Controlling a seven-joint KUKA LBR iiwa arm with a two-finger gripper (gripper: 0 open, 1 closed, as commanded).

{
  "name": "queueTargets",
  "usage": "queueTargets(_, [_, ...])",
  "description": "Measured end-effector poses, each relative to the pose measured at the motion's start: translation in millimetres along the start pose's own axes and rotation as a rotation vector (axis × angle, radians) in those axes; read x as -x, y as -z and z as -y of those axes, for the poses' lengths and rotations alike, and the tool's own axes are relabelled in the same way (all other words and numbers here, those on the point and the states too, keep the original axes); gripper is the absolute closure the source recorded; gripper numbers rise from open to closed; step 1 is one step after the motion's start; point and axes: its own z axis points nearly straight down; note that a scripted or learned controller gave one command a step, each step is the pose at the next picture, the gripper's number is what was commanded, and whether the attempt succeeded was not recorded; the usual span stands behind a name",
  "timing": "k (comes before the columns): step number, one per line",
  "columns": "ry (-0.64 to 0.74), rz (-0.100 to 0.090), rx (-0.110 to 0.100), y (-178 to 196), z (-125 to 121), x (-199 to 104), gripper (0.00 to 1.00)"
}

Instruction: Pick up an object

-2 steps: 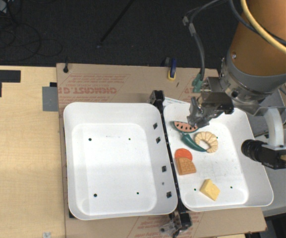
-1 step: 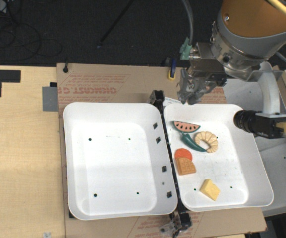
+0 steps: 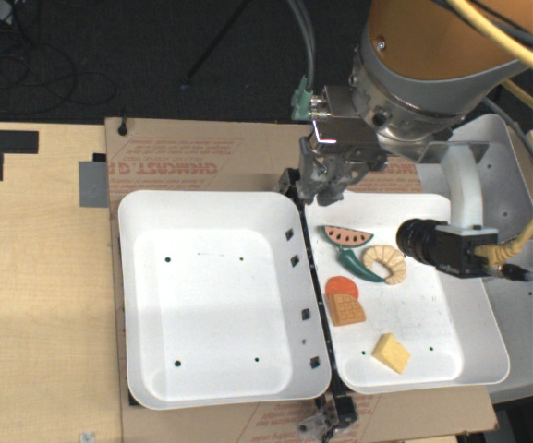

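Gripper is positioned above the far left corner of the right bin, near the divide between the two bins. Jaw state cannot be determined; the wrist body blocks the view. Nothing is visible between them.

Right bin contents: watermelon slice nearest the gripper; green piece just below it, touching a shrimp-like curl; red-and-tan waffle piece near the bin's left wall; yellow cheese wedge towards the near edge, apart from the rest. All items rest on the bin floor.

Left bin adjoins the right
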Motion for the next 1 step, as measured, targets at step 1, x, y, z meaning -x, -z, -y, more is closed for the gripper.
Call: queueTargets(1, [-0.014,0.002,-0.002,-0.6,-0.3,82.8,1.0])
